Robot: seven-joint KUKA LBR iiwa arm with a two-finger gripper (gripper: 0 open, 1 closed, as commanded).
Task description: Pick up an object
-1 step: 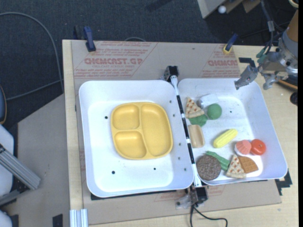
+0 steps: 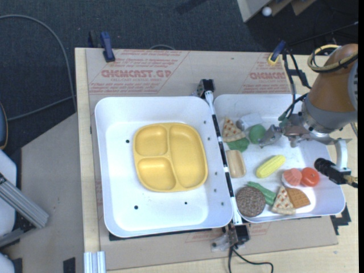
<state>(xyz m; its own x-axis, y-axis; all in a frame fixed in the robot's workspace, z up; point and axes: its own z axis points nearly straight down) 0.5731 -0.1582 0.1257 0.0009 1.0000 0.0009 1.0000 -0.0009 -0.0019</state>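
Overhead slanted view of the bench [image 2: 170, 67], which carries two shallow white bins side by side. The left bin [image 2: 114, 152] holds a yellow divided plate [image 2: 169, 156] with three compartments, lying flat near the bin's middle.

The right bin [image 2: 333, 201] holds the toy foods. Along its left wall we find a pizza slice [image 2: 230, 129] at the top, a green piece [image 2: 239, 144] just below it, and a hot-dog bun [image 2: 235, 164] below that. A round green item [image 2: 257, 133] lies to the right of the pizza slice. Near the middle lies a yellow corn cob [image 2: 270, 165], tilted, with its right end higher. To its right sit a pale red slice [image 2: 292, 177] and a red tomato [image 2: 310, 177], touching each other. In the lower part we see a brown burger patty [image 2: 250, 201], a green bean pod [image 2: 263, 190] beside it, and two triangular sandwich pieces [image 2: 291, 199] (overlapping one another).

The arm [image 2: 333, 95] enters from the right, its orange band above the grey wrist. The gripper [image 2: 273, 136] hangs over the upper middle of the right bin, just right of the round green item and above the corn cob in the picture. We cannot tell whether it is wide or narrow (its tip is small and blurred), and we see nothing between its tips.
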